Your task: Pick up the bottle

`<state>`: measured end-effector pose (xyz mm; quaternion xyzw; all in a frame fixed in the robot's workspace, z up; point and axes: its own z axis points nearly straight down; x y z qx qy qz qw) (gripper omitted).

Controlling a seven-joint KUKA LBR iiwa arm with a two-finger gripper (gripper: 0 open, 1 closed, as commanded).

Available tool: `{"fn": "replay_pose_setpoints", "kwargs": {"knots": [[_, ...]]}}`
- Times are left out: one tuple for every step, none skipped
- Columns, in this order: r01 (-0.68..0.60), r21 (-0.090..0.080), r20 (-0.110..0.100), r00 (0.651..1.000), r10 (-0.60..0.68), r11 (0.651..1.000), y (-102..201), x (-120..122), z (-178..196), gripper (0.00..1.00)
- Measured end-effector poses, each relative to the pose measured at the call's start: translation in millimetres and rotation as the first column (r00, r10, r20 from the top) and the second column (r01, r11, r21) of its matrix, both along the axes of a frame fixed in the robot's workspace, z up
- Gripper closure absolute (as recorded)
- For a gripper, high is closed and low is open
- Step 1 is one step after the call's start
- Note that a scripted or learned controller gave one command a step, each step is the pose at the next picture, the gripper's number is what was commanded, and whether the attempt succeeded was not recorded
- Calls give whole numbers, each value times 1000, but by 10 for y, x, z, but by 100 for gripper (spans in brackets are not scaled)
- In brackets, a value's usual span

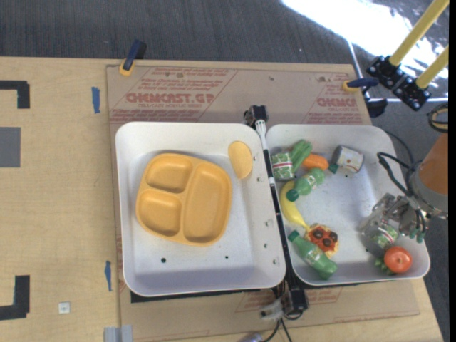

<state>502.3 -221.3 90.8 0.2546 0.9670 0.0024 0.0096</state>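
Progress looks nil from my console: the pincer (394, 223), whose grip state I cannot tell, sits low at the right bin's (354, 276) right side beside a tomato (398, 260), while green bottles (311, 251) lie untouched near the banana (293, 209).

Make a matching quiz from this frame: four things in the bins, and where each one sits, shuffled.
Things:
1. divided plate
2. tomato
3. banana
4. gripper

Places:
A. right bin, front right corner
B. left bin, middle
C. right bin, right side, just behind the tomato
D. right bin, along the left wall

Pairs: 1-B, 2-A, 3-D, 4-C
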Motion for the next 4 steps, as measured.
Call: {"fn": "replay_pose_setpoints", "kwargs": {"knots": [[-165, -15, 4, 986, 165, 986, 225, -160, 9, 100], [-313, -17, -2, 950, 313, 950, 516, -165, 14, 100], [-528, -10, -3, 849, 528, 849, -1, -160, 3, 100], [-798, -19, -17, 602, 798, 602, 277, 23, 8, 100]]}}
